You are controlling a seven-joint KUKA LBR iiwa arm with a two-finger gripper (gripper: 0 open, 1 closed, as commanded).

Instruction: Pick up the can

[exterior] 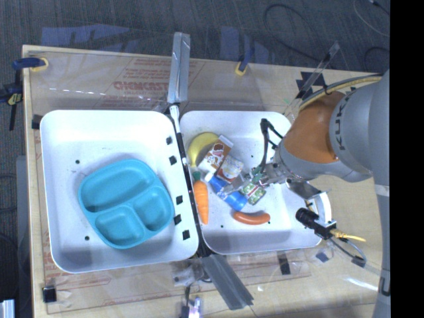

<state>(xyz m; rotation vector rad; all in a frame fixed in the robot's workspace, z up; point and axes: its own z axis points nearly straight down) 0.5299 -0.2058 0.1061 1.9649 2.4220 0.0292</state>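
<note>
The can (253,192), small with a green and white label, lies tilted in the middle of the right bin (278,238). My gripper (260,177) reaches in from the right and hangs right over the can's upper end, touching or nearly touching it. The grey arm with its orange band (313,138) covers the bin's right side. Whether the can sits inside the gripper is hidden by the wrist and the clutter.
Around the can lie a yellow banana (201,144), a brown and white carton (217,158), an orange carrot (201,203), a blue packet (225,191) and a red sausage (251,218). The left bin (59,138) holds a blue divided plate (126,203).
</note>
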